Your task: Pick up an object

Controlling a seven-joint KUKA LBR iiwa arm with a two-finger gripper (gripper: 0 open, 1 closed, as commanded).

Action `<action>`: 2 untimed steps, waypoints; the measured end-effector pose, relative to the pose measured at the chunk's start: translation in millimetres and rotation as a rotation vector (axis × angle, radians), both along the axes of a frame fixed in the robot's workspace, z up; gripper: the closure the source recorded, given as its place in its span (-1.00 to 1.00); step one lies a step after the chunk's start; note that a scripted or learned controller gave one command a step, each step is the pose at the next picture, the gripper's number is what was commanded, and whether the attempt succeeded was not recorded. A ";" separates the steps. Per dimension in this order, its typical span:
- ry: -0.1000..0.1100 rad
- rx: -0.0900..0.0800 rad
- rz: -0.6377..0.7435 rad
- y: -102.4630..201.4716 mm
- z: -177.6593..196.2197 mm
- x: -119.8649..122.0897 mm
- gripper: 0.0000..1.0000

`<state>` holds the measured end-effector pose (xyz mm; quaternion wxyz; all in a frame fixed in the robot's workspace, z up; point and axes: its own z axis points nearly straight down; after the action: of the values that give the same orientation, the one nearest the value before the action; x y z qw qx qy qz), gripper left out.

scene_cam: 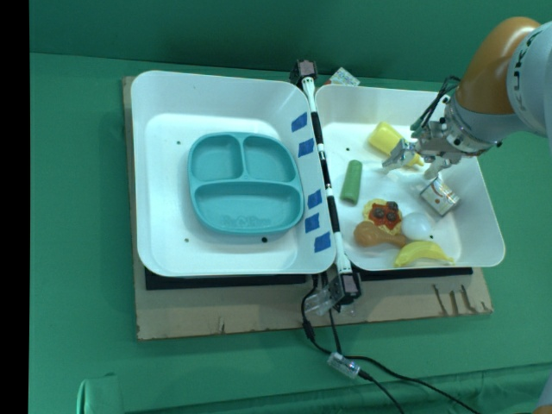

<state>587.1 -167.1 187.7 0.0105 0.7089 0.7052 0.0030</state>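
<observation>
we note two white bins side by side on a cardboard sheet over green cloth. the left bin [155, 145] carries a teal divided plate [246, 184] near its middle, with bare floor left around it on all sides. a striped divider rail [323, 166] with blue tape tabs runs between the bins.

the right bin [483, 231] is more crowded. a green cylinder [351, 181] lies near its left wall, apart from the rest. a yellow block [385, 137] sits toward the far side. along the near edge we record a cluster: a red and yellow toy food piece [383, 213], an orange-brown drumstick-shaped piece [374, 235], a white egg-like ball [417, 225] and a banana [422, 252], touching or just beside one another. open floor remains at the bin's centre and far left corner.

the gripper [423, 169] hangs over the right bin's right half, just beside the yellow block. its fingers [440, 195] appear spread, one toward the block, the other low near the bin floor. we see nothing clasped between them; the gripper is released.
</observation>
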 end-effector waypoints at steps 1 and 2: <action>-0.016 -0.009 -0.008 -4.6 17.2 2.7 1.00; -0.016 -0.008 -0.008 -4.5 17.2 2.7 -1.00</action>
<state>589.8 -171.6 204.9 0.0192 0.7116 0.7023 0.0057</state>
